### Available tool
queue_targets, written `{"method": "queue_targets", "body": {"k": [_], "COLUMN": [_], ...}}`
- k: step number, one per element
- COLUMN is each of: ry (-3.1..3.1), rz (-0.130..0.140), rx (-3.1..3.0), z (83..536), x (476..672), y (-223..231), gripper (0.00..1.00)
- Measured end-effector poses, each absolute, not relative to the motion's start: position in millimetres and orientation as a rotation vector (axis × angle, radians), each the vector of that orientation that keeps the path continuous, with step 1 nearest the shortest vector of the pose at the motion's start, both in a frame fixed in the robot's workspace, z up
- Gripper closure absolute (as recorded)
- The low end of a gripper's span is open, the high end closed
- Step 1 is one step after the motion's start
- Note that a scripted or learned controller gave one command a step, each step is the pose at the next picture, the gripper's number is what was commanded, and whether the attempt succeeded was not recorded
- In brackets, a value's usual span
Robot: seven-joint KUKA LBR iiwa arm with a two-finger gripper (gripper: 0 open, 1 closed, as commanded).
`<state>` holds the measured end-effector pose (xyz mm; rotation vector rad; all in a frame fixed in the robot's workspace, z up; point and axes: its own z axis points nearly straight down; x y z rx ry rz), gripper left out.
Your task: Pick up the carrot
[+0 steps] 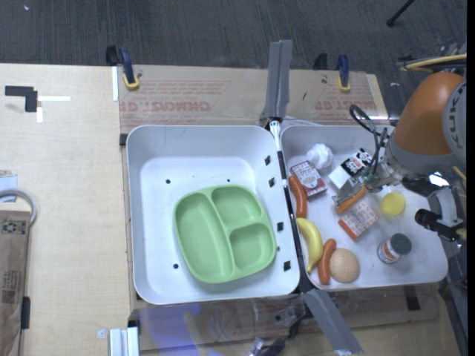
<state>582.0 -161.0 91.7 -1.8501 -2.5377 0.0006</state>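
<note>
The carrot point(352, 200) is a short orange stick lying at a slant in the middle of the right bin point(430, 273), between a red snack packet point(308, 178) and a yellow lemon point(392, 203). My gripper point(358, 186) comes in from the right and is down at the carrot's upper end, touching or nearly touching it. The grey wrist with its orange band point(430, 113) hangs over the bin's right side and hides part of the bin behind it.
Around the carrot in the right bin lie a patterned box point(359, 219), a can point(393, 248), a bread roll point(344, 265), a banana point(310, 241), two sausages point(297, 196) and a white crumpled lump point(320, 154). A green divided plate point(223, 232) sits in the left bin point(148, 199).
</note>
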Motion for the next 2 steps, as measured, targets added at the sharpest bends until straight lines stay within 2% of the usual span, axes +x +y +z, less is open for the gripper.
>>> {"method": "queue_targets", "body": {"k": [1,2], "ry": [-2.535,-2.413], "rz": [0.000,0.003], "rx": [-1.858,-2.010], "z": [102,191], "x": [582.4,530.1], "y": [-163,-76], "gripper": [1.00,1.00]}}
